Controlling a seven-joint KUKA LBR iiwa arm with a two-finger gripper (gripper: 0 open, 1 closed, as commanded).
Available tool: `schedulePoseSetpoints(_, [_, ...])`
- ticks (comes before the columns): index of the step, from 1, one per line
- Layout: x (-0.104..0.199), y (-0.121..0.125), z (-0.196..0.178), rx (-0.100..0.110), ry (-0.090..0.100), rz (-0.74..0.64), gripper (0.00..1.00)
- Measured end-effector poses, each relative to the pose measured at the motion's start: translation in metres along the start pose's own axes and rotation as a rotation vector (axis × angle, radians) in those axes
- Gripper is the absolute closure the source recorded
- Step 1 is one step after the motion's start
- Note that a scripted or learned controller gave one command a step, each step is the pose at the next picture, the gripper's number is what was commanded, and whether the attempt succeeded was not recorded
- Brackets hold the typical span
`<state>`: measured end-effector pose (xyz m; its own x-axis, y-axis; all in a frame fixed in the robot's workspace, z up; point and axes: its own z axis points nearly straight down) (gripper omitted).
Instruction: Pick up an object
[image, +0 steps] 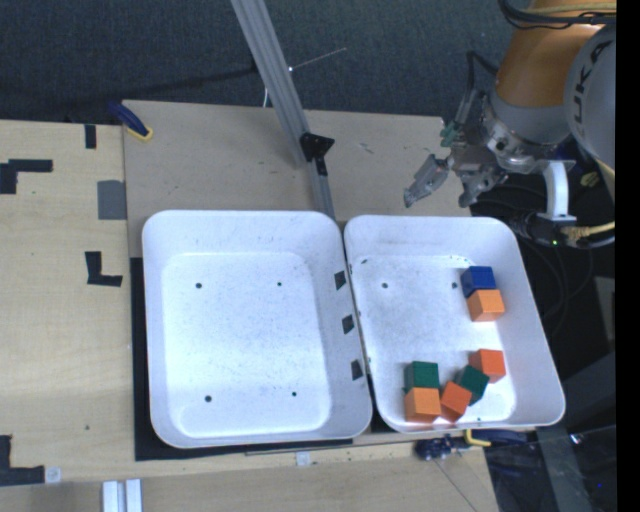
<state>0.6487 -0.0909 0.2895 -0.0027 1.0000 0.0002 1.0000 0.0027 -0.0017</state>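
Jaws (432, 186) hang parted and empty above the right bin (520, 250); blue block (478, 279) looks light, rigid — pinch its flat sides.

Arm (560, 70) cut off top right

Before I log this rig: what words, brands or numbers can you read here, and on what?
"UK", part of a cut-off word, running down the arm.
Nothing else is readable: bins and blocks carry no text.
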Motion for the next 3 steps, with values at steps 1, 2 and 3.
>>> schedulePoseSetpoints(1, [0.000, 0.000, 0.000, 0.000, 0.000, 0.000, 0.00])
schedulePoseSetpoints(2, [0.007, -0.002, 0.046, 0.004, -0.001, 0.001, 0.00])
schedulePoseSetpoints(3, [0.011, -0.002, 0.091, 0.005, -0.001, 0.001, 0.00])
